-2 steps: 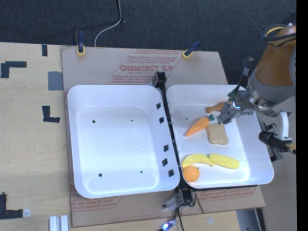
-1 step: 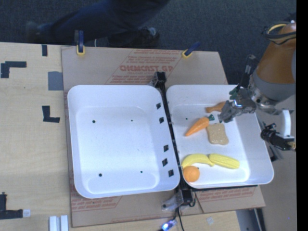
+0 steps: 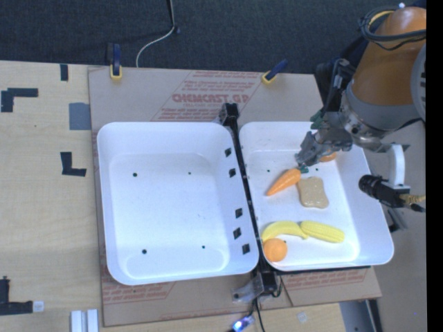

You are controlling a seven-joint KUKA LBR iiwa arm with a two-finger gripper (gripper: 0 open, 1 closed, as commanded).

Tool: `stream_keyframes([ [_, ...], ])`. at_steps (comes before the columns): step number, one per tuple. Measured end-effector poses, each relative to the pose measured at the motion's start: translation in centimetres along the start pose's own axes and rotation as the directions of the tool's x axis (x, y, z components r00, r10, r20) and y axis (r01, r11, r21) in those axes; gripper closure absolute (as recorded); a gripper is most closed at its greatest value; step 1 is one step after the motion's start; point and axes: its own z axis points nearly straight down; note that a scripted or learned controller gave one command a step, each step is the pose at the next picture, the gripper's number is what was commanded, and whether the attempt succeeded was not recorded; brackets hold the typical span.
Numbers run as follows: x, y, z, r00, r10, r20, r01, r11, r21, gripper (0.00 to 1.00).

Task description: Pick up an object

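Note:
In the right bin [image 3: 367, 251] lie an orange carrot [image 3: 284, 182], a tan bread-shaped piece [image 3: 313, 193], a yellow banana [image 3: 284, 229], a yellow corn cob [image 3: 322, 232] and a small orange ball [image 3: 275, 250]. My gripper [image 3: 306, 159] hangs low over the bin's far part, its tips just above the carrot's thick green end. Another orange piece [image 3: 327, 157] peeks out from behind the gripper. Nothing is visibly held.
The left bin [image 3: 166, 199] stands beside the right one, with a black divider clip strip [image 3: 237, 192] between them. Both bins rest on a cardboard sheet [image 3: 201, 99] held by clamps [image 3: 114, 64]. A black fitting [image 3: 377, 187] juts over the right bin's rim.

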Motion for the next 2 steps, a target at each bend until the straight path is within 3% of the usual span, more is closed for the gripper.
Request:
stream_keyframes([
  [2, -0.31, 0.03, -1.58, 1.000, 0.004, 0.002, -0.004, 1.000, 0.006, 1.00],
])
